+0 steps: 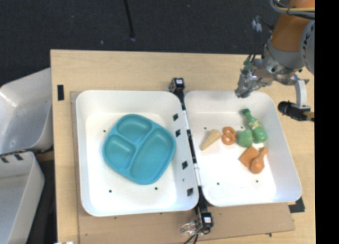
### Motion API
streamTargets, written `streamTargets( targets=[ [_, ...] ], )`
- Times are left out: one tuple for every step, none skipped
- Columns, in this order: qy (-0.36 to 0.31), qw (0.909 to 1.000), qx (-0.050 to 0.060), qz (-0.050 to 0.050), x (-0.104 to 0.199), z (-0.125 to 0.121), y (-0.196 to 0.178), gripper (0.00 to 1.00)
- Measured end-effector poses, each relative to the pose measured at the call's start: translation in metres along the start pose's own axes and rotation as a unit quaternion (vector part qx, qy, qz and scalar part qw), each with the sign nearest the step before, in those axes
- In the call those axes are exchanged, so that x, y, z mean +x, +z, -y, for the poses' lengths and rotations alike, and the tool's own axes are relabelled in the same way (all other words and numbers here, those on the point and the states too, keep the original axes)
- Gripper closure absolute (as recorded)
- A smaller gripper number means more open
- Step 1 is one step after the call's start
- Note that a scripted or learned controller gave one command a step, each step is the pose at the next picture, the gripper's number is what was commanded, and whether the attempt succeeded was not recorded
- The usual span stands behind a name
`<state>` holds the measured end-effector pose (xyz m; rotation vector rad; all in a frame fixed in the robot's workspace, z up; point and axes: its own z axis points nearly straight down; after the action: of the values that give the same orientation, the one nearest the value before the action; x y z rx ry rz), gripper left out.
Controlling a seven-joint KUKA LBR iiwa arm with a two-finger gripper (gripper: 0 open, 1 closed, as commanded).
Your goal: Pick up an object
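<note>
Two white bins side by side on wooden bench (63, 68). Left bin (85, 184): blue divided plate (139, 148), lying flat near centre. Right bin (280, 179): cluster of toy food right of centre — beige wedge (210, 139), orange ring (229, 135) beside it, green bottle-shaped piece (252, 129), orange pieces (253, 159) just below, touching green one. Gripper (244, 88) above right bin's far rim, well apart from cluster, nothing seen in it. Whether fingers spread or closed: cannot tell. Grey arm (288, 31) with orange band at right. White containers (21, 115) off bench, left.

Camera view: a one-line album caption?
Gripper above right white bin's far rim; small toy foods inside; blue divided plate left.
</note>
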<state>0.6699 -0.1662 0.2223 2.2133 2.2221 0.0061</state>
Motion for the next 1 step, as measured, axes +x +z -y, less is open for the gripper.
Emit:
streamTargets(
  targets=[
    [0.000, 1.0000, 0.000, 0.000, -0.0014, -0.0013, -0.0545, 1.00]
  ],
)
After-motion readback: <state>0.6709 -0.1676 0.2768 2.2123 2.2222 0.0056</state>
